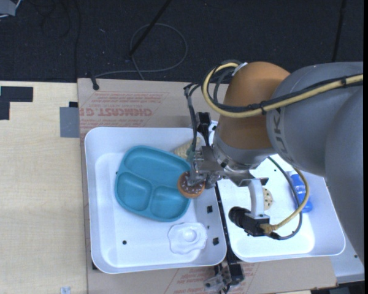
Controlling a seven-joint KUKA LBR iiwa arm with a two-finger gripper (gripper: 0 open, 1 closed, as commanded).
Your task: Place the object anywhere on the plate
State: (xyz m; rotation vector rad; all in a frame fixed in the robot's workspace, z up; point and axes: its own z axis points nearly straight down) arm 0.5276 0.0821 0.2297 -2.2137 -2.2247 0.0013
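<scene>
Gripper (193, 181) clenched around a small round brown object (191, 187), just right of the smooth blue compartment plate (148, 182); grey arm (306, 121) bends down from the right.

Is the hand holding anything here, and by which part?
Cannot be told: the hand is at a small brown object by the plate's right edge.

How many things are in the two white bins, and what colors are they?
Blue things: 2, the plate in the left bin and a blue object in the right bin.
Brown things: 1, a small round object at the gripper, by the plate's edge.
White things: 1, a lumpy white object.
Total: 4.
</scene>
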